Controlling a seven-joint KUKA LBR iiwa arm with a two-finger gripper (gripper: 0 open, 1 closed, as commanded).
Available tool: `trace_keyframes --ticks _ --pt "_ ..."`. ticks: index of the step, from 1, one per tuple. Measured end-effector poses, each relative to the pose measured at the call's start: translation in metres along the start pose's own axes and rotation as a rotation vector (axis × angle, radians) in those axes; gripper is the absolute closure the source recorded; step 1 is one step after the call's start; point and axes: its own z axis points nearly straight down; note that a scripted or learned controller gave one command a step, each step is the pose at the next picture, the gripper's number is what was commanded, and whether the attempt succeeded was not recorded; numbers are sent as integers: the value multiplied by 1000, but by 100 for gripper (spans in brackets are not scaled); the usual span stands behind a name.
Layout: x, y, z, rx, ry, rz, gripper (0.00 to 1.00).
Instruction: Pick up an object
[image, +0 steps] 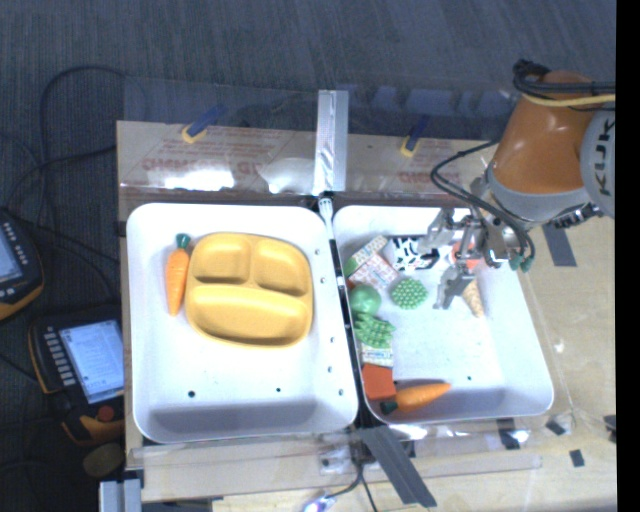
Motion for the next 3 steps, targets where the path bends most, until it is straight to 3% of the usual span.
trace_keyframes --ticks 1,2,3 --pt "-56 5 99 1 -2 22 0" --pt "-31 -70 104 1 -9 -69 0" --pt "-45 -87 105 -5 -8 -253 0"
